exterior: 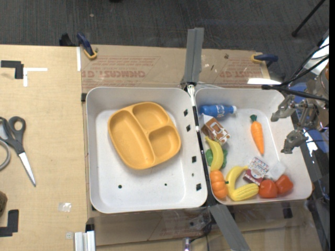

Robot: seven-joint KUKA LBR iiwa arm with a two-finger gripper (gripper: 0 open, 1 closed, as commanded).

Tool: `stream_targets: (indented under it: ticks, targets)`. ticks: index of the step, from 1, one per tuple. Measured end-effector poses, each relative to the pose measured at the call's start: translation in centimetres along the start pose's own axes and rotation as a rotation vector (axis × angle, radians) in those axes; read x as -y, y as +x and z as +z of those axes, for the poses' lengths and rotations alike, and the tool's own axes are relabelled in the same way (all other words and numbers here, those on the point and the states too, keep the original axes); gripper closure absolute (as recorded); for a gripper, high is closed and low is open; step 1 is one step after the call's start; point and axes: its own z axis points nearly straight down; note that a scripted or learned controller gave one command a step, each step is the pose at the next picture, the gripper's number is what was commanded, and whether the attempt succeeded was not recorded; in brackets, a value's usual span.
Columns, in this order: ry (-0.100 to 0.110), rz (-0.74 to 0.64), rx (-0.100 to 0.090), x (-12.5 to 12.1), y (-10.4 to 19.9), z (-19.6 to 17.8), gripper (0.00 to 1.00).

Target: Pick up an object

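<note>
While the claw (291,124) hangs open and empty at the right bin's edge, the orange plastic carrot (257,134) just left is best approached squarely.

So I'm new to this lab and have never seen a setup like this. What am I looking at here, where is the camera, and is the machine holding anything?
One camera looks down at a slant on a bench with two white bins. The left bin holds a yellow divided plate. The right bin holds toy food: a blue bottle, a carrot, bananas, tomatoes and small packets. The metal claw at the right edge is the robot arm's gripper, two fingers spread open above the right bin's rim, nothing between them. Scissors lie on the bench, far left.
</note>
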Motion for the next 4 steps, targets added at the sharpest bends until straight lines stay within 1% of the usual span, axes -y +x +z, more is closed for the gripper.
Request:
stream_targets:
  ticks: [1,2,3,4]
  targets:
    - [0.001,0.168,0.011,2.3,-2.7,18.1,0.00]
    - [0.002,0.256,0.013,3.2,-7.8,18.0,0.00]
    - [0.003,0.252,0.015,3.1,-8.0,16.9,1.00]
    - [0.000,0.254,0.002,-3.5,-8.2,8.0,1.00]
